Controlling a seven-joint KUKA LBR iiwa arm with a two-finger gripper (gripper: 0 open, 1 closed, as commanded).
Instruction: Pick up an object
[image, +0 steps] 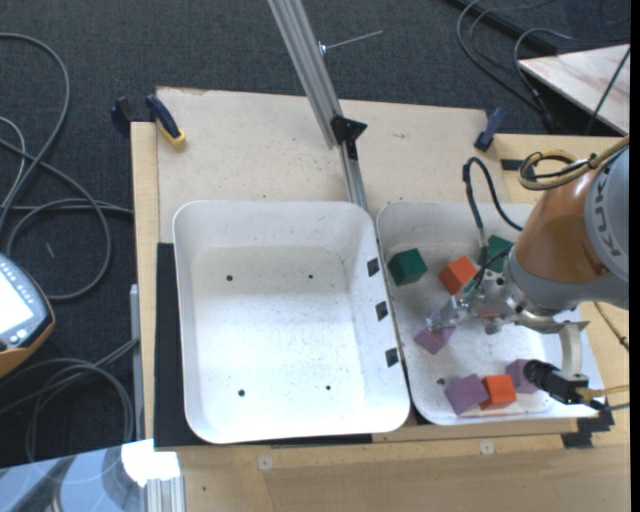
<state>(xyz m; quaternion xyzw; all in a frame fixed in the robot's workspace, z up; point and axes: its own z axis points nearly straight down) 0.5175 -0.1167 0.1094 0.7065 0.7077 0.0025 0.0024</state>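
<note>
Reaching into the right bin (420, 400) from the right, the grey and orange arm (565, 250) sets its jaws (452, 312) low over the blocks; whether they are open or closed I cannot tell. A light purple block (432, 340) lies just below them, an orange block (459, 273) and green block (406, 265) above. Near the front wall sit another purple block (465, 393) and orange block (499, 391), touching. The left bin (200, 330) stands alongside on the bench (250, 140).
</note>
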